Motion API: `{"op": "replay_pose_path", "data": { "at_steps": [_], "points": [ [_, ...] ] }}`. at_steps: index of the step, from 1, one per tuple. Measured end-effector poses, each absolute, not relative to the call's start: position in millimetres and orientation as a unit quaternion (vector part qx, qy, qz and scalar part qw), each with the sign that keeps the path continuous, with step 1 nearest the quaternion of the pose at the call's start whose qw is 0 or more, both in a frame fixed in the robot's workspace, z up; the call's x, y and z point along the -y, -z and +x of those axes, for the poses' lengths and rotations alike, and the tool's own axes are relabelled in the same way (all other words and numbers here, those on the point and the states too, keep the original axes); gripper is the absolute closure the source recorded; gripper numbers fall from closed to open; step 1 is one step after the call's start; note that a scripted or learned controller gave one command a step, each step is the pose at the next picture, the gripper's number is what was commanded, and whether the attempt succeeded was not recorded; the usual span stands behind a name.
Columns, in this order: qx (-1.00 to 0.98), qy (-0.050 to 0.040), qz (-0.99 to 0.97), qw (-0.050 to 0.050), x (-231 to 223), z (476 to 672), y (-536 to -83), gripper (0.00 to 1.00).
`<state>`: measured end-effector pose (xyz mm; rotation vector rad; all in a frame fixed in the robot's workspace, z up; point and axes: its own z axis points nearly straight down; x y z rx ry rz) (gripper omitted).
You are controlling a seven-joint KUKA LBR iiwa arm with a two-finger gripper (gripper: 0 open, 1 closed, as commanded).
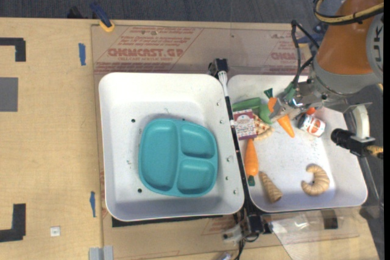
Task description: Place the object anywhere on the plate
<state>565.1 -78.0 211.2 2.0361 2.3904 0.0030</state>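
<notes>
Brown cardboard is covering a bench, and two shallow white bins are sitting on it side by side, seen from above at a slant. Lying in the left bin (116, 131) is a teal plate (178, 157) with three compartments, and nothing is resting on it, so the placing is not yet done. Reaching in from the right, the grey arm with its orange band is hanging over the upper part of the right bin (347, 192), with its gripper (286, 104) low among the toys there. A small orange carrot (285, 123) is lying just beside the gripper, possibly touching it, but whether it is being held cannot be told, nor how the pincer is standing. If the carrot is the intended object, picking it up and carrying it across to the plate are both still to come. Scattered nearby are a red and white can (313, 125), a printed card (245, 126), a second, larger carrot (251, 158), a croissant (315, 180) and a brown cone-shaped piece (271, 186). The raised rims where the bins are meeting are standing between the toys and the plate.
</notes>
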Motion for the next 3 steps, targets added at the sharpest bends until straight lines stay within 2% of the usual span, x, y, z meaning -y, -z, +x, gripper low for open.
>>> {"op": "replay_pose_path", "data": {
  "at_steps": [1, 2, 3],
  "points": [
    [-0.737, -0.0001, 0.676, -0.003, 6.1, 554.6, -182.7, 1.00],
    [-0.740, -0.0027, 0.673, 0.000, -84.8, 545.5, -218.2, 1.00],
    [-0.737, -0.0006, 0.676, 0.000, -80.0, 545.6, -217.0, 0.00]
  ]
}}
